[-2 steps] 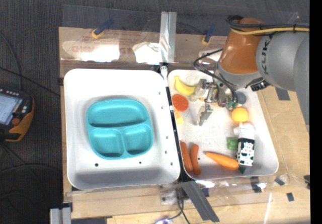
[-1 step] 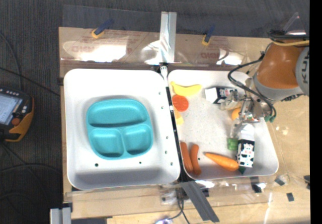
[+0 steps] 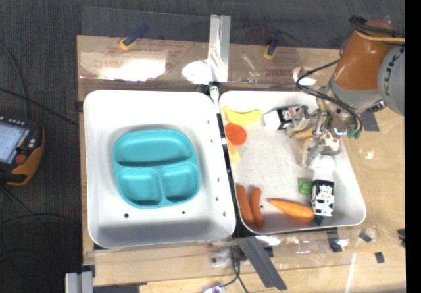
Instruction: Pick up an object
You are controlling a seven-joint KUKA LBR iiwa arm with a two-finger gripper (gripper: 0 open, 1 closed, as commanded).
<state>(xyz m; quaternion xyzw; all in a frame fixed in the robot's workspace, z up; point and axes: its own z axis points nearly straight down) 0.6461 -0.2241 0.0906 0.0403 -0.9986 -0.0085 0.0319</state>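
My gripper (image 3: 316, 143) hangs low over the right part of the right bin (image 3: 355, 183), below the orange wrist band. A small red and white object (image 3: 331, 145) lies right beside it, partly hidden by the gripper. In the same bin I see a yellow banana-shaped piece (image 3: 242, 116), an orange round piece (image 3: 235, 134), a black and white item (image 3: 287, 116), two brown sausages (image 3: 250, 205), an orange carrot (image 3: 291, 209), a cow-patterned carton (image 3: 322, 198) and a small green piece (image 3: 304, 186). I see nothing lifted off the bin floor.
The left bin (image 3: 99, 127) holds a teal divided plate (image 3: 156, 165). A ridge where the two bins meet runs down the middle (image 3: 223, 166). Cables trail from the wrist (image 3: 316, 84). A handheld controller (image 3: 16, 147) lies off the bench at left.
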